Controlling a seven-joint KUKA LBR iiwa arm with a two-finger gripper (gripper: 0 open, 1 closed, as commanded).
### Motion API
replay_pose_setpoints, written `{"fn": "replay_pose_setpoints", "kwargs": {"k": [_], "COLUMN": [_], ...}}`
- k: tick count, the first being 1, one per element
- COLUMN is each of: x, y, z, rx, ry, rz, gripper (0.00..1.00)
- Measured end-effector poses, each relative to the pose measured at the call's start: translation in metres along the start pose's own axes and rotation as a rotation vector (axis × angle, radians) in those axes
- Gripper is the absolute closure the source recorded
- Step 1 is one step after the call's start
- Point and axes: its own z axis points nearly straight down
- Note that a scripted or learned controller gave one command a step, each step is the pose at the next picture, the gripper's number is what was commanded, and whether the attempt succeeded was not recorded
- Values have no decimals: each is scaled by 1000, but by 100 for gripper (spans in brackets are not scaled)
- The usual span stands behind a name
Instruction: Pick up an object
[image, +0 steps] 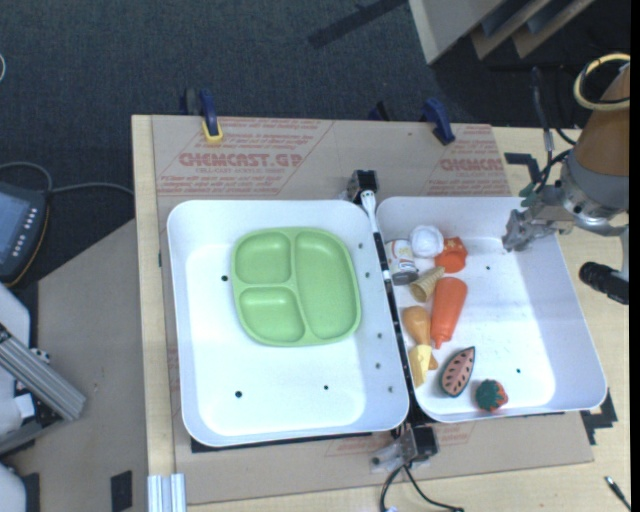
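The brown bench (300, 150) carries printed letters, with dark carpet (150, 50) behind. The gripper (519, 232) hangs at 1 o'clock over the right bin (560, 330); its state I cannot tell. The toy carrot (447, 308) lies perhaps against the bin's left wall.

carrot (447, 307): orange, long, lying lengthwise along the right bin's left side, thick end up.
melon slice (457, 371): red with dark seeds, green rind, tilted, just below the carrot.
strawberry (490, 394): red with a green top, near the bin's front edge, just right of the slice.
white cup (426, 240): at the top of the cluster.
orange piece (453, 255): small, beside the cup.
cone (427, 282): tan, pointing down-left.
yellow pieces (417, 340): against the bin's left wall.
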Motion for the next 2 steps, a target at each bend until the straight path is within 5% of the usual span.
{"fn": "replay_pose_setpoints", "kwargs": {"k": [2], "x": [2], "y": [-6], "z": [-69], "rx": [0], "ry": [0], "rz": [-1], "gripper": [100]}}
